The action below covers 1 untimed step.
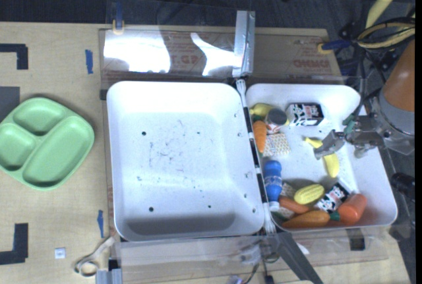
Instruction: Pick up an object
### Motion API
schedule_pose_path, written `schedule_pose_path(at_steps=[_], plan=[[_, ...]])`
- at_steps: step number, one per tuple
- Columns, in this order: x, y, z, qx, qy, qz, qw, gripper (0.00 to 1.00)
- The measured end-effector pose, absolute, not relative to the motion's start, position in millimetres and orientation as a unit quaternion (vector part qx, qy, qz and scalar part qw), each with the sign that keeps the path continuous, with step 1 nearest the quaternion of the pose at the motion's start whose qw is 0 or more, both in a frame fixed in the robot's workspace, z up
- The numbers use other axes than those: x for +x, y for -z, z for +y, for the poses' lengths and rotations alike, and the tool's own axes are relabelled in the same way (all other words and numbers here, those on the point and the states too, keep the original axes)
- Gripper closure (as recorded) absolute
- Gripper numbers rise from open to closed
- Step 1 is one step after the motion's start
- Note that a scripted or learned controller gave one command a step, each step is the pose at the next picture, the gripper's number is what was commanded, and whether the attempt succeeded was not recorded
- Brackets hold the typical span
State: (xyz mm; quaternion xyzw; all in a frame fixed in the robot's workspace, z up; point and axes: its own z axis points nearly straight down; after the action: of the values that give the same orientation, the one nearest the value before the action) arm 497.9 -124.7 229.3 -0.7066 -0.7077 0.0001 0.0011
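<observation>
My gripper point(344, 142) hangs over the right side of the right bin point(376, 174), reaching in from the right. Its two grey fingers point(328, 145) stand apart, open, with nothing between them. A yellow banana-like piece point(331, 165) lies just below it, and a small yellow bit point(312, 141) sits to its left. Further items in this bin: a black-and-white carton point(304, 113), an orange carrot point(259, 136), a blue bottle point(271, 174), a yellow lemon point(308, 194) and a red-orange piece point(353, 208).
The left bin point(178, 157) sits beside the right one, a raised rim between them. A green divided plate point(45, 142) lies on the bench at far left. A clear panel point(178, 45) stands behind the bins. Cables and stands crowd the right back.
</observation>
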Motion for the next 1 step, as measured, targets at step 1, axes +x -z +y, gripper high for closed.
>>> schedule_pose_path(at_steps=[1], plan=[[535.3, -112.2, -165.4, -0.757, -0.0001, -0.654, 0.001, 0.00]])
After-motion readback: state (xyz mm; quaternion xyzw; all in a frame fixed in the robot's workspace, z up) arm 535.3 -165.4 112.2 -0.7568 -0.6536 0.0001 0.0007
